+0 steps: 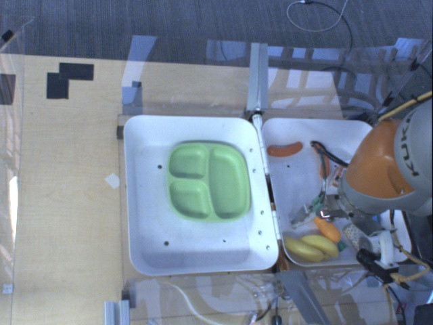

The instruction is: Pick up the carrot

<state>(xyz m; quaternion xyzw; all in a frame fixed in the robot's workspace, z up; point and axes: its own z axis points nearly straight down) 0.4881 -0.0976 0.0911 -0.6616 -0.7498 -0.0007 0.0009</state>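
The carrot, small and orange, lies near the front of the right bin, just behind two yellow bananas. My gripper is low in that bin, right beside the carrot's upper left end and seemingly touching it. The arm's orange band hangs over the bin's right side and hides what is under it.
A reddish sausage lies at the back of the right bin. The left bin holds a green divided plate. A small speckled object sits right of the carrot. Cables run along the right edge.
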